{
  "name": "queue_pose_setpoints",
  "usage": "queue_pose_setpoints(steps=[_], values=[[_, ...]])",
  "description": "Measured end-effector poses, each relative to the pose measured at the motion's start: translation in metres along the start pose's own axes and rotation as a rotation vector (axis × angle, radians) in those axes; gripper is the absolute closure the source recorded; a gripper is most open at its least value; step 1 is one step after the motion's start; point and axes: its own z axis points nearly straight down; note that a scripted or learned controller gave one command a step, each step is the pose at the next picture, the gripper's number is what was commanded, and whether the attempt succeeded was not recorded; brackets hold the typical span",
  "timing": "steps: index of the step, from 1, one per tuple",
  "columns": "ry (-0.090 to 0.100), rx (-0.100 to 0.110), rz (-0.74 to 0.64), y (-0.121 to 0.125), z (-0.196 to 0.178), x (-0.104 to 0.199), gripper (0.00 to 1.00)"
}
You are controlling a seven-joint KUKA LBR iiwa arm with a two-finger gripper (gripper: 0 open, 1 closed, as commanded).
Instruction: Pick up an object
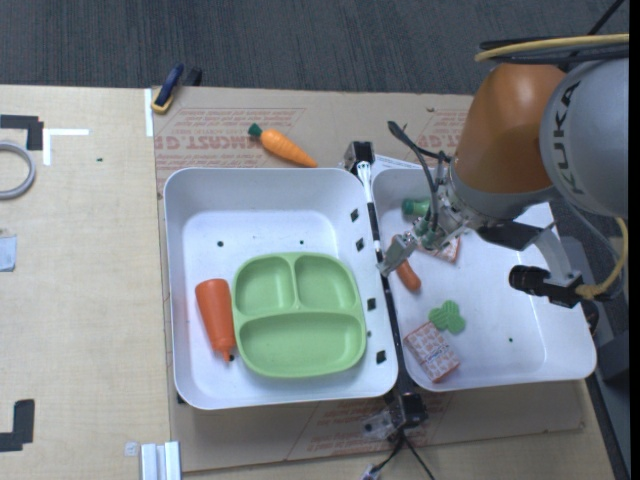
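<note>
You are working the gripper (400,255) down beside the small carrot (409,276) against the bin wall (380,268); its grasp state I cannot tell. It risks glancing off the wall.

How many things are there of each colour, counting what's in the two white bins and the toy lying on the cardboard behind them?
Orange: 3, carrot on the cardboard, orange cylinder in the left bin, small orange piece in the right bin
Green: 3, divided plate, green leafy piece, small green item
Red-and-white: 1, patterned box
Total: 7
</note>
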Motion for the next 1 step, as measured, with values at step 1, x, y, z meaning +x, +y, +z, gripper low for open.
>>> queue_pose_setpoints(steps=[1], values=[[0.000,0.000,0.000,0.0000,0.0000,0.0000,0.00]])
